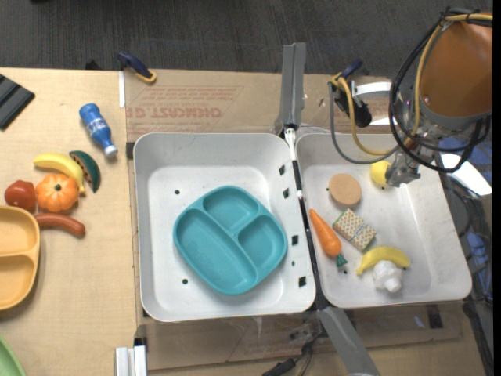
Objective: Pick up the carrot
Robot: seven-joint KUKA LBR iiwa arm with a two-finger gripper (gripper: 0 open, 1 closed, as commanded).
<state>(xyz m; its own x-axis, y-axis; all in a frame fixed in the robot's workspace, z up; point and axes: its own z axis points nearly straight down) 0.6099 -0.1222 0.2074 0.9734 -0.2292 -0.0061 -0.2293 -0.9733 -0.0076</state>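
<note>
Carrot (325, 233) lies at right bin (438, 288) 9 o'clock edge, tip toward 11, green stub toward 5. Claw (398, 172) hovers near 1 o'clock; state: I cannot tell. I judge carrot light, rigid, smooth; I grip mid-body across width.

Pincer (401, 172) fingers too small to tell, yellow plate (14, 261) cut off left

Floor (196, 14): dark grey carpet along the top of the view.
Bench (63, 92): pale wood surface on the left, running under a flattened brown cardboard sheet (196, 104) with reversed print.
Light: even and soft, with no hard shadows.
</note>
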